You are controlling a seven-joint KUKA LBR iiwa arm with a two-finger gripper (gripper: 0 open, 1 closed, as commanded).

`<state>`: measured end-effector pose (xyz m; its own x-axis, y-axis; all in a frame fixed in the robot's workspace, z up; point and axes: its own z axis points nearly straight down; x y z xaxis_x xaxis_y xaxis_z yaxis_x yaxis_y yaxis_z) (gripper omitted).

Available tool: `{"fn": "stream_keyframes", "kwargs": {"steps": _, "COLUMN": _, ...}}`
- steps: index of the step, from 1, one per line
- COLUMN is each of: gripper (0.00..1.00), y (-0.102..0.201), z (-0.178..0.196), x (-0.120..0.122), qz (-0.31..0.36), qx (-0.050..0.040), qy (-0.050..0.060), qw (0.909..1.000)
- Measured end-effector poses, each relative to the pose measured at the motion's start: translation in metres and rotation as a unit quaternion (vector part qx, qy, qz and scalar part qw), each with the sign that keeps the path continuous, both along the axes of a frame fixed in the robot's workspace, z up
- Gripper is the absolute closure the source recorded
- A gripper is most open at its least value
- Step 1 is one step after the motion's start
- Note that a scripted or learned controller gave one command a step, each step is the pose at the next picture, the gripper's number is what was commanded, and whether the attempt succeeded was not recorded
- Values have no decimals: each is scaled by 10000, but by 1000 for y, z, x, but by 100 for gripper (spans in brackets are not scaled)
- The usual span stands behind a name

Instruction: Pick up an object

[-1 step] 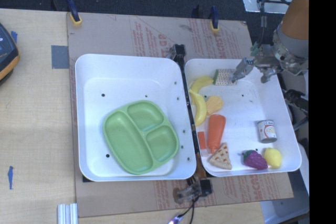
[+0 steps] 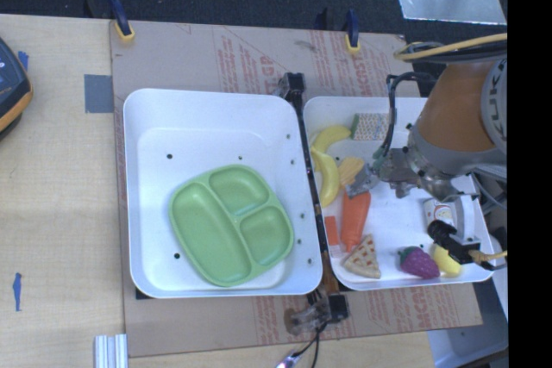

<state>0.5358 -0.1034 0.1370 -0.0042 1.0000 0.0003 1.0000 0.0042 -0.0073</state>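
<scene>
gripper [image 2: 373, 177] just above the carrot [image 2: 354, 220], finger state cannot be told; crowding banana [image 2: 325, 161] risks a deflected, failed grasp.

It looked like a robotics lab — cardboard sheet [image 2: 259, 56] clamped to a pale wooden bench [image 2: 52, 211], two shallow white plastic bins [image 2: 138, 185] holding toy food.

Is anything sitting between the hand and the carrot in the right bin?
Nothing visible does. The hand hangs directly over the top end of the carrot, with the banana lying close on its left. Whether it touches the carrot yet cannot be told from this view.
</scene>
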Motion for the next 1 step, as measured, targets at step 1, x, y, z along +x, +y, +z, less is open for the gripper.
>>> {"fn": "stream_keyframes", "kwargs": {"steps": 1, "gripper": 0, "y": -12, "z": -40, "x": 67, "qz": 13, "qx": -3, "qy": -66, "qw": 10000}}
